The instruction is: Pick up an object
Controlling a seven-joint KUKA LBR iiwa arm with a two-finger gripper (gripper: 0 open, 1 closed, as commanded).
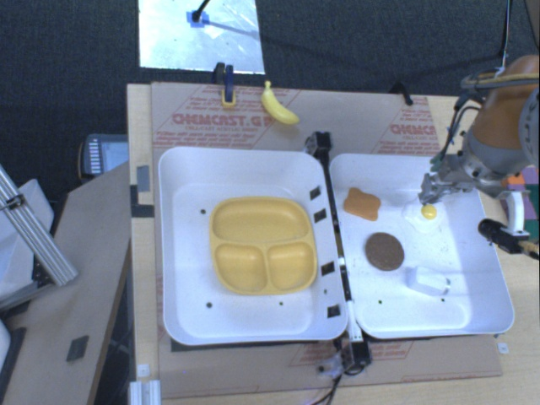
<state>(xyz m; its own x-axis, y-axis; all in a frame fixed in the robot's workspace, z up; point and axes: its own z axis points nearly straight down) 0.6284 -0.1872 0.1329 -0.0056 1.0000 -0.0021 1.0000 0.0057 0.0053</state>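
One pincer (429,196) hangs low over the right bin (485,310), its tips just above a small yellow and white egg-like piece (428,213); whether it is clenched or released I cannot tell. To its left lies an orange piece (363,203), below-left a brown disc (385,251), further below a white block (429,282). Well to the left, a yellow divided tray (260,245) sits in the left bin (181,226).

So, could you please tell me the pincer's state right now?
Pincer: cannot be told; it sits just above the fried egg.
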